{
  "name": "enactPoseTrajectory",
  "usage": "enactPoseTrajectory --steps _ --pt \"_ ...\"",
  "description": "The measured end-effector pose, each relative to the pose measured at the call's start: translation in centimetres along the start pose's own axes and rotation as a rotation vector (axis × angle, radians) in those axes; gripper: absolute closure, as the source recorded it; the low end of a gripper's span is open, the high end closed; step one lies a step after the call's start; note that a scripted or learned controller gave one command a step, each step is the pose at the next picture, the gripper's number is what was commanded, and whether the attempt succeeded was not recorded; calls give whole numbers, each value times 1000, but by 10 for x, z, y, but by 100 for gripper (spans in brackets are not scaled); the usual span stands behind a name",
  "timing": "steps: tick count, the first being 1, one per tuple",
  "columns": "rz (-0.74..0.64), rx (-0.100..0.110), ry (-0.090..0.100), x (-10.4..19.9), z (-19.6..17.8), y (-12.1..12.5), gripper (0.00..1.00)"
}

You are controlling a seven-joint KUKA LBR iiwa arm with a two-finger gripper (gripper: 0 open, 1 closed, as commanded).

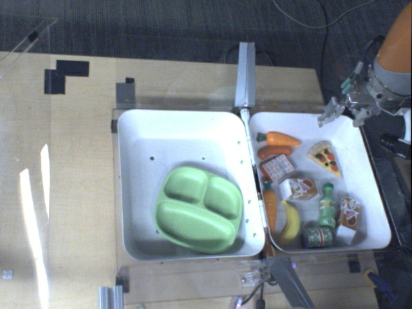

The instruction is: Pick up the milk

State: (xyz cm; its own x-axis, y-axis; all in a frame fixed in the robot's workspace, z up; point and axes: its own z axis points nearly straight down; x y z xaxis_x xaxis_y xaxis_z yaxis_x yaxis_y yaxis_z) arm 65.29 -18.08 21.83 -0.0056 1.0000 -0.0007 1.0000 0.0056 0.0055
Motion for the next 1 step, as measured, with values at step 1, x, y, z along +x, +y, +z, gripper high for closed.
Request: enactPoseTrajectory --steps 1 --pt "-202 0 0 20 73 -78 0"
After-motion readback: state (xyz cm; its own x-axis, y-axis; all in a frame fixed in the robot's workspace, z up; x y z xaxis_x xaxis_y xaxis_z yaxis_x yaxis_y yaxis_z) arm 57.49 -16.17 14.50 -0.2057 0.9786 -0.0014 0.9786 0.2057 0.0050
